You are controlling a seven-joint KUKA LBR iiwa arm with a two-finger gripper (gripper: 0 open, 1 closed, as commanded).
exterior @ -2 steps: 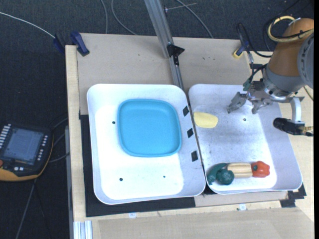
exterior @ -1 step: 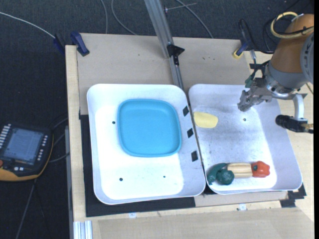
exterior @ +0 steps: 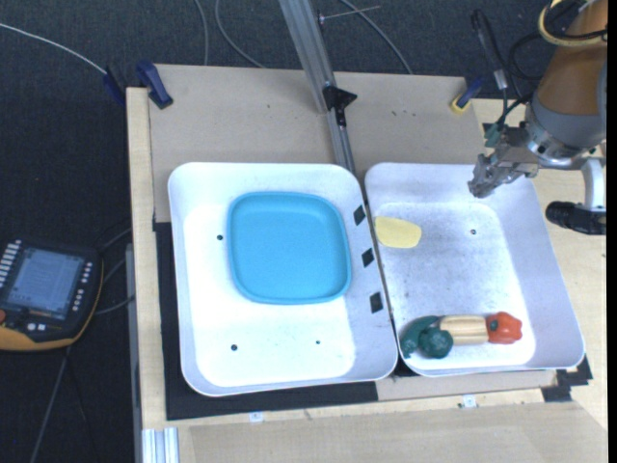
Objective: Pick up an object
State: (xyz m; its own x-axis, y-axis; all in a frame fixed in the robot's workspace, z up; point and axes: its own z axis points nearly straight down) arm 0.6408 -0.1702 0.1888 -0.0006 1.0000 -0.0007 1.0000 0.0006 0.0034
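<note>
The pincer is hovering over the right bin's far edge; I cannot tell its state. The toy is lying well below it, ungrasped.

Single fixed camera above bench, slanted downward, both bins framed

The arm has a rounded orange band above a grey wrist section. Black cables run beside it, and a small dark-grey metal gripper ends the wrist.
</note>
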